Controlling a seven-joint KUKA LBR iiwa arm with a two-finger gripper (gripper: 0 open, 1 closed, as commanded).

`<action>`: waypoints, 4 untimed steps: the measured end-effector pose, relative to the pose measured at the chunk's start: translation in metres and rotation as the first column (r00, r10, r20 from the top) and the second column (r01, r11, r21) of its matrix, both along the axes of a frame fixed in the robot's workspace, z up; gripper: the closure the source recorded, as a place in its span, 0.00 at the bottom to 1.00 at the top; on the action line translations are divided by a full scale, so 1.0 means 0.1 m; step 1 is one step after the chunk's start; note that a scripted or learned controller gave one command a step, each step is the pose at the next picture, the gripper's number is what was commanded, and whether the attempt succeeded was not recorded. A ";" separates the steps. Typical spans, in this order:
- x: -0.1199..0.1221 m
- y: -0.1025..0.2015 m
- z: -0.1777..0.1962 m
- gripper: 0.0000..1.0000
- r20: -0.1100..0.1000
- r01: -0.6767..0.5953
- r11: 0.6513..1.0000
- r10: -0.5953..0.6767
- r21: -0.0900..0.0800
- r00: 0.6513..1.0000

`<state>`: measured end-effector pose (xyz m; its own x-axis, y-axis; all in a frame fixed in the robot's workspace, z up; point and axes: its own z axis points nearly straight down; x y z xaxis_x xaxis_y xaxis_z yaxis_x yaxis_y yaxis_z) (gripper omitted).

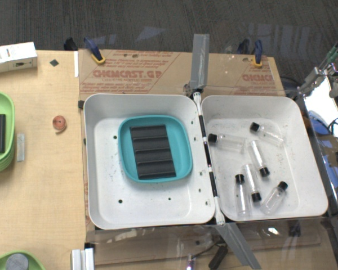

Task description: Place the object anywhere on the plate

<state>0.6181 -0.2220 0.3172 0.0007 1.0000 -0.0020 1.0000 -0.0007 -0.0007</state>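
Note:
A teal square plate [155, 148] with a dark ribbed insert [152, 151] lies in the left white bin [101, 196], slightly toward the back. Several clear vials with black caps lie scattered in the right white bin [304, 207]. One vial [266, 132] is near the back, another vial [224, 142] lies close to the divider, and a third vial [275, 196] rests toward the front right. None of them touches the plate.
Cardboard [135, 72] lies behind the bins, held by clamps. On the wooden bench to the left are a green tray [3, 151], a white box [11, 57] and a small reddish disc [58, 122]. Cables and hardware [327, 77] crowd the right edge.

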 end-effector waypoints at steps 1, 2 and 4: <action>0.39 0.04 1.18 0.00 0.000 -0.157 0.988 0.157 0.000 0.988; 0.42 0.01 1.24 0.00 0.001 -0.182 0.983 0.182 -0.001 0.983; 0.42 0.01 1.23 0.00 -0.001 -0.361 0.933 0.361 0.001 0.933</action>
